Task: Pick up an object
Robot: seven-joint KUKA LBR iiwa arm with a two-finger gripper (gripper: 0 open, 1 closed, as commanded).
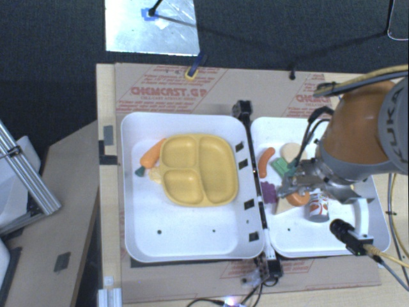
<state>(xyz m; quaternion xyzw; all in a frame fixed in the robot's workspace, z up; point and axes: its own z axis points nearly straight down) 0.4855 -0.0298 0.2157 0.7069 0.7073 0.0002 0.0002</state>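
Note:
My gripper (295, 184) hangs low in the right bin (358, 238), among a cluster of small items. Just under it lies an orange curved piece (298, 200), touching or nearly touching it. A green piece (280, 166) sits to its upper left and a purple piece (269, 193) to its left. An orange sausage (266, 162) lies near the bin's left wall. Right of the gripper stands a small red and white can (317, 208). A beige round piece (291, 151) is partly hidden behind the arm's cables.
The left bin (137, 229) holds a yellow divided plate (195, 169), a carrot (152, 153) and a small yellow piece (155, 175) at the plate's left edge. The arm's orange and grey body (361, 130) covers the right bin's upper right.

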